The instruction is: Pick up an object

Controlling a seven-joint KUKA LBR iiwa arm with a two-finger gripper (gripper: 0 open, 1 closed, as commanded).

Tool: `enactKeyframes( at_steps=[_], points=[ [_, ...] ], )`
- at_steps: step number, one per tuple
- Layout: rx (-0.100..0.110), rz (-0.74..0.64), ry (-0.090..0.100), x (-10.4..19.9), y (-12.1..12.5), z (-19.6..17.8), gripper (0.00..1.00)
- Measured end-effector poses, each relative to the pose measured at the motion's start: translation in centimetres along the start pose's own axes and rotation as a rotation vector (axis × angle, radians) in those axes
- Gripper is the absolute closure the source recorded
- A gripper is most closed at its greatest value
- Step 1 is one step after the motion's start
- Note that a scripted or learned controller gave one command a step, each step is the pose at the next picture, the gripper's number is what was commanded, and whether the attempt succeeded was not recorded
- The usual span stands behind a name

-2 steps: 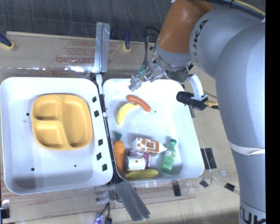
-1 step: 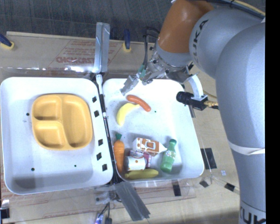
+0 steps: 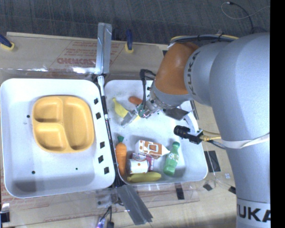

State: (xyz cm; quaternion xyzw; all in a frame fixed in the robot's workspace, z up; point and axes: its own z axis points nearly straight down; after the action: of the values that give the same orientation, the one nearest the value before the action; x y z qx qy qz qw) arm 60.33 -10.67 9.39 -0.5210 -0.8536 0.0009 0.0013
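The right bin (image 3: 195,169) holds several toy items: a yellow piece (image 3: 119,109) at the upper left, an orange-red piece (image 3: 135,99) beside it, a carrot (image 3: 121,157), a small carton (image 3: 150,148), a can (image 3: 137,166), a green bottle (image 3: 171,159) and a banana (image 3: 143,177) at the front. My gripper (image 3: 131,117) reaches down from the orange-banded wrist into the bin's upper left part, just right of the yellow piece. Its grey fingertips point down-left over bare bin floor. I see nothing between them.
The left bin (image 3: 14,175) carries a yellow divided plate (image 3: 63,123). A metal divider (image 3: 103,49) runs between the bins. The grey arm covers the right side of the bench and the right bin's upper right corner.
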Motion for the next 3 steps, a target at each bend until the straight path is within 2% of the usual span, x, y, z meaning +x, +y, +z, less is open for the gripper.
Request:
enactKeyframes(
  at_steps=[1, 2, 3],
  points=[
    [0.002, -0.075, 0.002, -1.0, 3.6, 0.1, 0.00],
    [0.002, -0.075, 0.001, -1.0, 3.6, 0.1, 0.00],
    [0.000, -0.079, -0.001, -1.0, 3.7, -1.0, 1.00]
  ],
)
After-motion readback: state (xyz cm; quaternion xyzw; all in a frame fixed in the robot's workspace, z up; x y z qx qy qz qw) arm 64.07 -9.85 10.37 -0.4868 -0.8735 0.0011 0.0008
